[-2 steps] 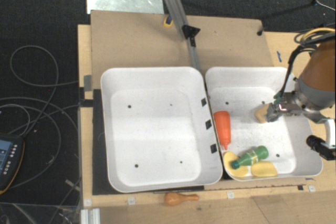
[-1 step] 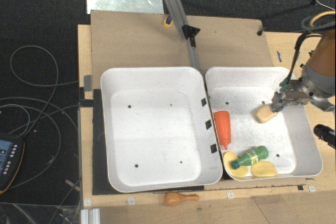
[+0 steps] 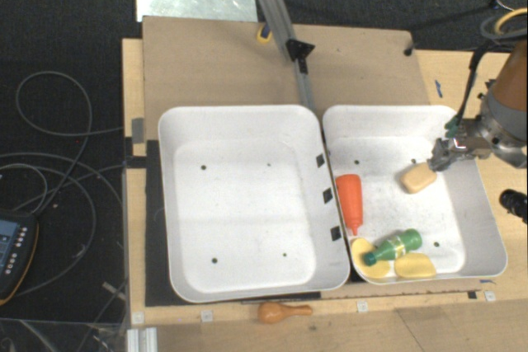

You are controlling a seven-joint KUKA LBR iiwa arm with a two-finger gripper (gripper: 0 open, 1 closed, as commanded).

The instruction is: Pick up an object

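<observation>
Gripper (image 3: 443,154) hangs low over the right bin (image 3: 474,247), just above and right of a tan block (image 3: 418,178), likely lined up to grab it; whether it is clenched or released can't be told. Arm reaches in from the right, wrist angled down-left. Orange carrot (image 3: 351,200), green bottle (image 3: 394,246) and yellow piece (image 3: 414,265) sit clustered at the bin's near-left corner. Left bin (image 3: 177,177) alongside.

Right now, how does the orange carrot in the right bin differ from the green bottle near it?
The orange carrot is one plain colour; the green bottle is green with a yellowish band. The carrot lies lengthwise beside the bin's left wall, while the bottle lies slanted near the front wall, resting across two yellow pieces. The carrot lies apart from the other things. Both lie on their sides in the right bin.
</observation>
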